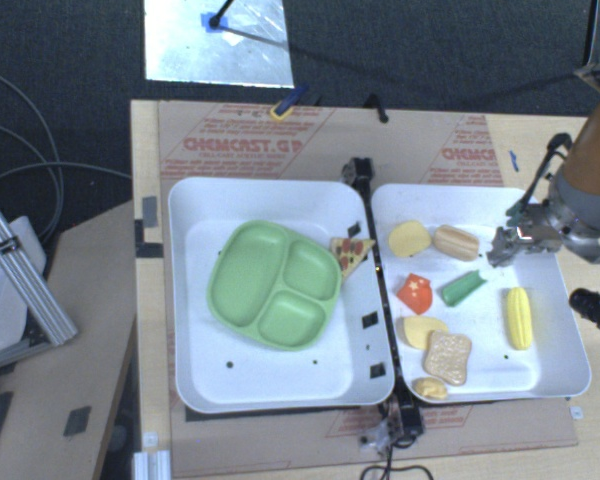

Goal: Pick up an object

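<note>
The grey arm's two-finger gripper [504, 246] is hovering over the right shallow white bin [555, 368], just beside the tan hot-dog toy [455, 241]; its finger state I cannot tell. Judging this the approach step, it needs descending onto that toy next.

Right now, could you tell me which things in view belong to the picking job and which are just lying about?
Belonging to the job:
hand
hot dog
green pepper
corn cob
tomato
bread slice
right bin

Just lying about:
green divided plate
pizza slice
left bin
metal sheet
</note>
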